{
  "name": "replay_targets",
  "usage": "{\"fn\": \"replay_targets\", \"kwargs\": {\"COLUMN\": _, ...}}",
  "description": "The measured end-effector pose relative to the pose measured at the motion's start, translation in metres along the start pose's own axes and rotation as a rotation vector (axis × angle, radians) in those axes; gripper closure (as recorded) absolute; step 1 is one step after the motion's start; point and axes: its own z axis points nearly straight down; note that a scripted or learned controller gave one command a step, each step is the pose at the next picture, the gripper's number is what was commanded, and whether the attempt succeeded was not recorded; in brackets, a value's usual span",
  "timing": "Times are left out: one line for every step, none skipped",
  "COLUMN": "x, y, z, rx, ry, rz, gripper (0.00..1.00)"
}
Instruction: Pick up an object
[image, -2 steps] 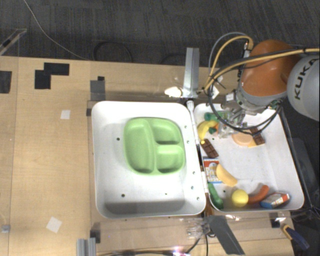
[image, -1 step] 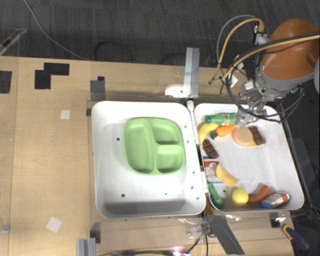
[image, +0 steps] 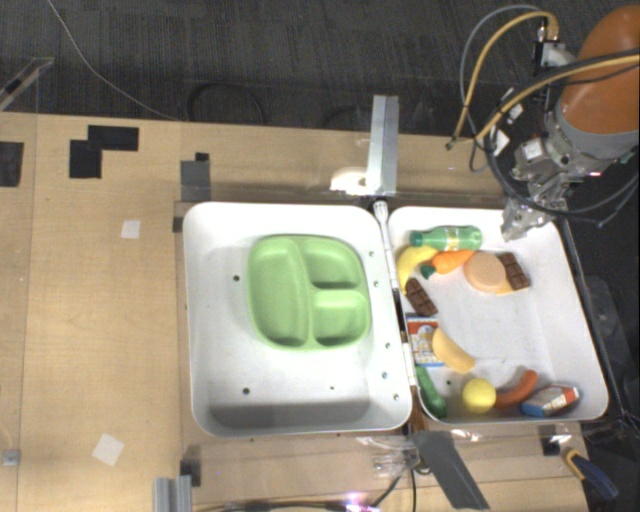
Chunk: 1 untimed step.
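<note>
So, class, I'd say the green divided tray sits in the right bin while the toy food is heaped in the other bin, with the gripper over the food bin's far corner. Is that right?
Not quite. The camera view shows the green divided tray in the left bin, not the right. The toy food, such as the green bottle, lies in the right bin, and the gripper is over that bin's far corner.

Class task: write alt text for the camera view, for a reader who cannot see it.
The robot's hand hovers at the far right corner of the right bin, which holds toy food. The left bin holds a green divided tray.
</note>
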Motion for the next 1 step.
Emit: {"fn": "replay_targets", "kwargs": {"x": -0.0015, "y": 0.0002, "z": 0.0014, "rx": -0.002, "ry": -0.002, "rz": -0.001, "gripper": 0.00}}
